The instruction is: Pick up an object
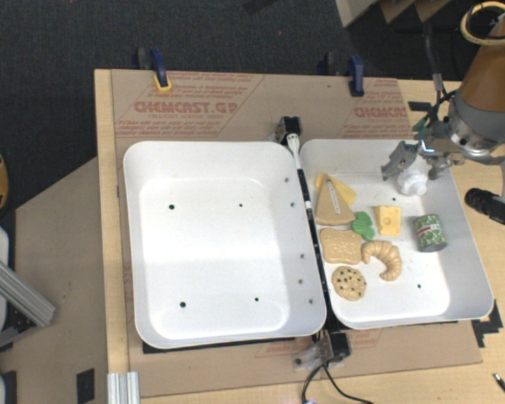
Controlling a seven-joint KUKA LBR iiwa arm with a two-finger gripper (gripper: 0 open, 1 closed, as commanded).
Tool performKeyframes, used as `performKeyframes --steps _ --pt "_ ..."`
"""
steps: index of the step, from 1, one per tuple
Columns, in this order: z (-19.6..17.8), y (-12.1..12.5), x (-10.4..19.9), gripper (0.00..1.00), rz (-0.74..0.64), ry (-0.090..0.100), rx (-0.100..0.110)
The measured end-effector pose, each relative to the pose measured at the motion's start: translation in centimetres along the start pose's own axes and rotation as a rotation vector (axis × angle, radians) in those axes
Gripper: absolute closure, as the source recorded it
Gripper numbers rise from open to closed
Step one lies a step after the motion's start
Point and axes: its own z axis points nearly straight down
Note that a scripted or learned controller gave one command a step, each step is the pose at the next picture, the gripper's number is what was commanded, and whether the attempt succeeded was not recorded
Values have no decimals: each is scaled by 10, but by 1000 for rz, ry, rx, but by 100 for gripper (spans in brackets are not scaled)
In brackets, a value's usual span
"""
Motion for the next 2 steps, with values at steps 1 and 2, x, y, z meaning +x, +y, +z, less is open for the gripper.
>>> performKeyframes --steps 1,2 --pt "107 4 62 0 -3 4 -3" --pt "91 6 57 100 0 -2 -11"
